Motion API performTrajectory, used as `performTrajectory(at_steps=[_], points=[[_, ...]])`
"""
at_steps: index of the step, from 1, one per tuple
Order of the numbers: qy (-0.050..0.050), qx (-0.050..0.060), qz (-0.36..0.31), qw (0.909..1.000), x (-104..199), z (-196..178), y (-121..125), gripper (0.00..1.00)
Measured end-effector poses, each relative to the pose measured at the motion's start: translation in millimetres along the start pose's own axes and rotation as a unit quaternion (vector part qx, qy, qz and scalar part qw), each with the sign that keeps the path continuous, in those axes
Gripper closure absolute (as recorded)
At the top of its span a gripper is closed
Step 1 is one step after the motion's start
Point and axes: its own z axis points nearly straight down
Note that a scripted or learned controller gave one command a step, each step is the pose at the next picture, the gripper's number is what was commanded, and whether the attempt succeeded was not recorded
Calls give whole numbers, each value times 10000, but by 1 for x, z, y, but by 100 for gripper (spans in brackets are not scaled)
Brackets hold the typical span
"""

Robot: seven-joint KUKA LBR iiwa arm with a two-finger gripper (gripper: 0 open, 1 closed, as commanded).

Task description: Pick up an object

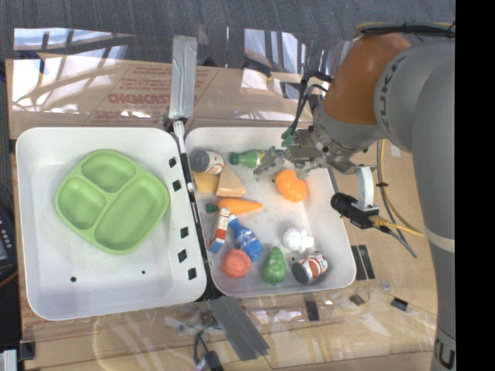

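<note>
Whether the gripper (288, 163) fingers are spread or pressed together I cannot tell; it hangs just above the orange fruit (291, 185) in the right bin (340, 242). Cardboard (116, 91) lies behind the bins, and a green divided plate (112, 200) sits in the left bin (39, 230).

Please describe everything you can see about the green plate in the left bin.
The green plate is light green, looks like matte plastic, and has a rounded outline with three compartments: two smaller ones toward the far and left side, and one larger toward the right. It lies flat, face up, on the floor of the left bin, with nothing in it. The gripper is over the right bin.
</note>
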Motion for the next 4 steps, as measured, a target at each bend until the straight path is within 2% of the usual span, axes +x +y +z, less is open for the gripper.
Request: performTrajectory(at_steps=[1, 2, 3, 4], points=[[-37, -114, -83, 9999, -50, 84, 14, 0], [-1, -3, 185, 9998, -65, 119, 0, 0], [5, 17, 167, 9999, -65, 110, -1, 100], [3, 11, 163, 9999, -64, 110, 0, 0]])
